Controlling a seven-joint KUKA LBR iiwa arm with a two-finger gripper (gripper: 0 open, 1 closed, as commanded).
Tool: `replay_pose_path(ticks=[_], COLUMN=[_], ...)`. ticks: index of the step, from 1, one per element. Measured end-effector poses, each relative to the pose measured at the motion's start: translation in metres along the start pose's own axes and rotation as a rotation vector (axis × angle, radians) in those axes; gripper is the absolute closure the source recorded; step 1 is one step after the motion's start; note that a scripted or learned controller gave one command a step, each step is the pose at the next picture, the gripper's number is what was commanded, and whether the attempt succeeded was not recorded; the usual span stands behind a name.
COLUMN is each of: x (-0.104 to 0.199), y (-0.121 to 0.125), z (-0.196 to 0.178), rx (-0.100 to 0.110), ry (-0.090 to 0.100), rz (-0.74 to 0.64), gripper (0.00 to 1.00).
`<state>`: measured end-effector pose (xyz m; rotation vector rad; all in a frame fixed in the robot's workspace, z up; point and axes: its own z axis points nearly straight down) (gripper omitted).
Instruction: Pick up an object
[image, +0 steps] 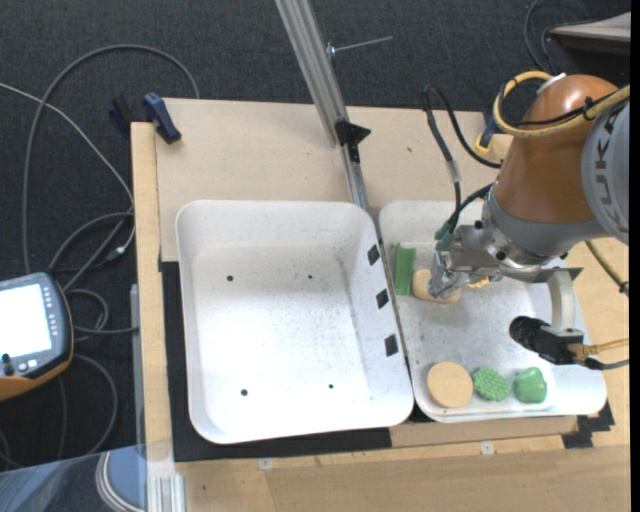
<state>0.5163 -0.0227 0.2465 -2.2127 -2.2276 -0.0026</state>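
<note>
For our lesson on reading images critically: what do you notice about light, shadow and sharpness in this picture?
Camera view: soft, even light; no harsh glare on the left bin; a faint shadow lies under the gripper in the right bin; the arm has a sheen on its orange band; the tan disc is sharp, the frame slightly grainy.

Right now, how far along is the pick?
Done: the gripper is down in the right white bin, over a tan rounded piece. In hand: nothing visibly lifted. Left: grasp and raise. The tan disc, textured green ball and smooth green lump lie untouched along the near edge.
</note>
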Motion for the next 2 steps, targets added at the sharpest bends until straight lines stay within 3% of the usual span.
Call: replay_pose_path(ticks=[2], x=[0.115], y=[-0.001], z=[0.0], rx=[0.001], ry=[0.0], rz=[-0.001], gripper=[1.0])
